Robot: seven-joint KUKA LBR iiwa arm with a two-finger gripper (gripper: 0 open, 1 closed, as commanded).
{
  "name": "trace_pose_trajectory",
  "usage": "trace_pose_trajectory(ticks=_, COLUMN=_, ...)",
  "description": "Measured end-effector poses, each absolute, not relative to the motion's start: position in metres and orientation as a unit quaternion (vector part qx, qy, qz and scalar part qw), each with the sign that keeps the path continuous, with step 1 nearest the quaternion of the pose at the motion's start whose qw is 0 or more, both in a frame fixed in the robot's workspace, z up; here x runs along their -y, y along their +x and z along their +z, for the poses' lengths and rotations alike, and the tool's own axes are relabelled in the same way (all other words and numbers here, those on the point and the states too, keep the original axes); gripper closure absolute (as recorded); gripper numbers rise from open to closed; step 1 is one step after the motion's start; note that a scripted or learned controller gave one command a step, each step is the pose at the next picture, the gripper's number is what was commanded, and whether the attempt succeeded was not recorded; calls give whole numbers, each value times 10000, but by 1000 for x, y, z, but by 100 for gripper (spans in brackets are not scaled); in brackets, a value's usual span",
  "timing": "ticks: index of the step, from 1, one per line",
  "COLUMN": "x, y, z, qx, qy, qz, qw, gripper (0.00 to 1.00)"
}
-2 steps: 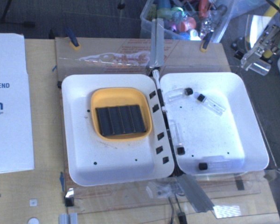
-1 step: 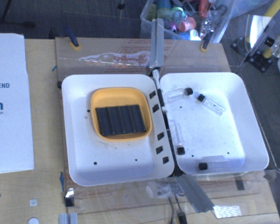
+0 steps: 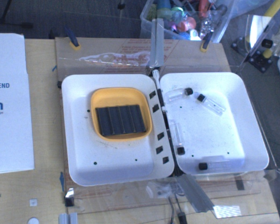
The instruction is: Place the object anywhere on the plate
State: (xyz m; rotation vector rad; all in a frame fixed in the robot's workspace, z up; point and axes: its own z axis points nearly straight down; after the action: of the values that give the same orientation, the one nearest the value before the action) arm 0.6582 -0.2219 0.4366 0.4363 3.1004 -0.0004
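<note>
- Camera view, nearest stuff first: the bench carries the left bin and the right bin, touching along the middle.
- At the right bin's 6 o'clock edge lies a clear tube with a black cap. Another capped tube lies against its 9 o'clock wall.
- Next back, the yellow plate sits a bit toward 12 o'clock of the left bin's centre.
- The dark ridged slab lies flat on the plate's floor, inside the rim. I'm taking that as the task's object, so the placing looks done to me.
- Handling guess: it looks stiff, flat and fairly light, with a matte ribbed top, so probably not slippery or fragile. It sits low, so I'd pinch it across the short sides, 12 to 6 o'clock. The plate rim crowds the 3 and 9 o'clock ends.
- Two more capped tubes sit toward 12 o'clock in the right bin. They look glossy and round, so likely to roll.
- Gripper state: can't tell from this shot.
- Farthest back is a clear tub of toys.
</note>
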Motion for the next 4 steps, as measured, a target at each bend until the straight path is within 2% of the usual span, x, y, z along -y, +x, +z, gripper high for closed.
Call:
trace_pose_trajectory(ticks=1, x=222, y=660, z=420, qx=-9971, qy=-756, qz=6, qw=27, gripper=100)
trace_pose_trajectory(ticks=2, x=222, y=659, z=420, qx=-9972, qy=-753, qz=6, qw=30, gripper=0)
trace_pose_trajectory(ticks=3, x=222, y=661, z=433, qx=-9972, qy=-742, qz=2, qw=87, gripper=100)
trace_pose_trajectory(ticks=4, x=222, y=668, z=378, qx=-9702, qy=-2423, qz=3, qw=31, gripper=100)
